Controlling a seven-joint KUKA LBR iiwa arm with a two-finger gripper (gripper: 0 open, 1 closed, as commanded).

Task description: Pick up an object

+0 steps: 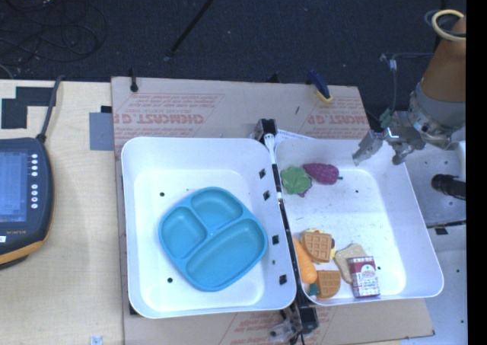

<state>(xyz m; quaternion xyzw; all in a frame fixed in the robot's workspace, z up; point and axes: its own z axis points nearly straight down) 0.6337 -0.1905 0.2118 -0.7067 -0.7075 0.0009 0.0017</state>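
The pincer [386, 147] hangs open and empty at two o'clock over the white plastic bin [415, 206]. It might bump the rim.

Plate [213, 238] in L bin [144, 161]; toy food [335, 260] in R bin [411, 229]

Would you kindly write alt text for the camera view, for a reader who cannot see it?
The gripper, fingers spread open and holding nothing, hovers over the right bin's far right corner. That bin holds a green toy, a purple toy, a waffle, and a red carton; the left bin holds a blue plate.
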